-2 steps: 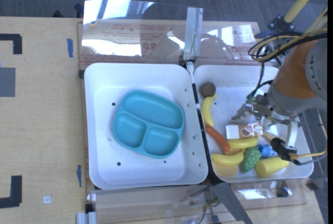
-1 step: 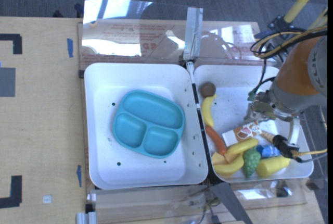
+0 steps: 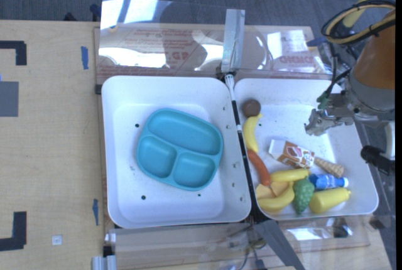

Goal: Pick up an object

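Note:
The right bin (image 3: 295, 113) holds several toy foods. A yellow banana (image 3: 250, 131) with a brown tip lies by its left wall, with an orange carrot (image 3: 259, 167) below it. A small printed carton (image 3: 293, 154) and an ice cream cone (image 3: 329, 166) lie in the middle. At the front sit a green broccoli (image 3: 303, 194), a blue bottle (image 3: 328, 183) and yellow pieces (image 3: 329, 199). My gripper (image 3: 318, 124) hangs over the bin's upper right area, above bare floor, right of the banana and above the carton. Nothing shows between its fingers.
The left bin (image 3: 119, 137) holds a blue divided plate (image 3: 179, 148). A clear plastic wall (image 3: 188, 43) stands behind both bins. Cables (image 3: 352, 21) loop above the wrist at the right. The wooden bench top (image 3: 44, 137) spreads to the left.

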`<state>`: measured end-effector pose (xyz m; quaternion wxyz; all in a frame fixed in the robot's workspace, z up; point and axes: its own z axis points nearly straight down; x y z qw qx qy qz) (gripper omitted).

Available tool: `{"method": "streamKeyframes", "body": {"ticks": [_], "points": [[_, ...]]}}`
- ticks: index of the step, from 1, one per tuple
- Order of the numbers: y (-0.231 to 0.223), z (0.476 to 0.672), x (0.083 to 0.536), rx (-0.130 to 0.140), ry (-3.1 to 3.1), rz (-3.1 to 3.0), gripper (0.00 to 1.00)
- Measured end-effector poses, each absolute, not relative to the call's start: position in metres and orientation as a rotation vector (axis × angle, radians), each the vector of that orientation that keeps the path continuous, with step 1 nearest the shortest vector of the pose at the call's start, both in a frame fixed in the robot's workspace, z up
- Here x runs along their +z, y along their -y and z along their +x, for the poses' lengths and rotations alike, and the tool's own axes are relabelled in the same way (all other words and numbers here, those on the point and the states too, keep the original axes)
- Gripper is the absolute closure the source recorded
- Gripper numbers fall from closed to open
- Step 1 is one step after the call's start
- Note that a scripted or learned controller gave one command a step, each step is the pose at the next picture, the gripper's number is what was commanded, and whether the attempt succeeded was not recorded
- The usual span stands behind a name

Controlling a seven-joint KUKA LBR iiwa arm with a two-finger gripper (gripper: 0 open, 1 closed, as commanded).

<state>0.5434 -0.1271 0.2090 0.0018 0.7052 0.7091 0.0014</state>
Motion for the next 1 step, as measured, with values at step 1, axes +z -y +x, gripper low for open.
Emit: {"method": "streamKeyframes", "body": {"ticks": [1], "points": [[0.1273,0.5426,0.2073,0.001,-2.226,2.215,0.00]]}}
